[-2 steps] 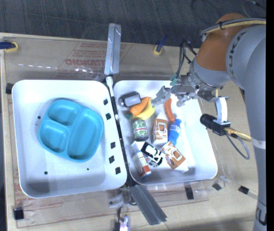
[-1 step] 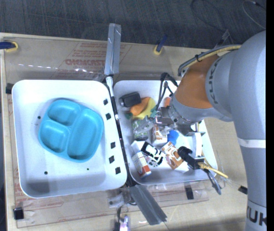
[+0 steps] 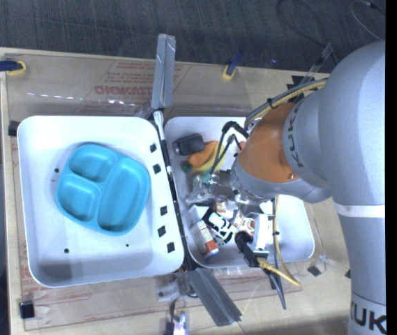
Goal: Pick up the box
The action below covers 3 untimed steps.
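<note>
In the right bin (image 3: 297, 237), the end effector (image 3: 227, 202) hangs low amid clutter, directly above what may be the box (image 3: 215, 223); its spread I cannot tell.

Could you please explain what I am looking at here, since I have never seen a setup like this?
This is one picture from a camera fixed above a workbench, looking down at a slant. The big grey and orange machine on the right is a robot arm, reaching down into the right white bin. That bin holds a jumble of small items, including a dark object and something orange; the arm hides much of it. Its job is to pick up a box, but I cannot tell which item that is or whether anything is held. The left white bin holds a blue divided tray.
</note>
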Motion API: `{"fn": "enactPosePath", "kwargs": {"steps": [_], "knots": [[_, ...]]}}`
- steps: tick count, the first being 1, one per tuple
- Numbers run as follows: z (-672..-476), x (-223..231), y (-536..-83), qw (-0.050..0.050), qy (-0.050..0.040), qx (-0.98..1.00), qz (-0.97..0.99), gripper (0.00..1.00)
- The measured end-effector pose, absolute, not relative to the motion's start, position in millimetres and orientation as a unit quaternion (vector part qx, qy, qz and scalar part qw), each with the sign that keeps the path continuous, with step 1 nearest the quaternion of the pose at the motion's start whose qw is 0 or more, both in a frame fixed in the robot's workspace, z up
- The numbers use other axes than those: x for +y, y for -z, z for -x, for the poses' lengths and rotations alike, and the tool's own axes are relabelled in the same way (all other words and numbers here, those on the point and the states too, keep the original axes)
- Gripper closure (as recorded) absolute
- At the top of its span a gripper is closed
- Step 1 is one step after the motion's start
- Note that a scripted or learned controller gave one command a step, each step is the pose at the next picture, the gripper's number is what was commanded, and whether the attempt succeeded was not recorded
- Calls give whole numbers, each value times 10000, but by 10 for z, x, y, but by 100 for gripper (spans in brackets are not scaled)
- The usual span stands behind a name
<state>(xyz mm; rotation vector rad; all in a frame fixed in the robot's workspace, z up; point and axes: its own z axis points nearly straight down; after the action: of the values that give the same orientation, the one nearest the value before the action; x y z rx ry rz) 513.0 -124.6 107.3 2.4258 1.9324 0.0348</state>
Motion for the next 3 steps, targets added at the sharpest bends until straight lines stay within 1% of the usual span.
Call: {"fn": "enactPosePath", "kwargs": {"steps": [1,2,3], "knots": [[-4905,-1079,-1071,218,-139,6060,-7950,0],[-5302,-1179,-1111,47,-48,5888,-8083,0],[-4896,-985,-1077,175,-154,5044,-8632,0]]}}
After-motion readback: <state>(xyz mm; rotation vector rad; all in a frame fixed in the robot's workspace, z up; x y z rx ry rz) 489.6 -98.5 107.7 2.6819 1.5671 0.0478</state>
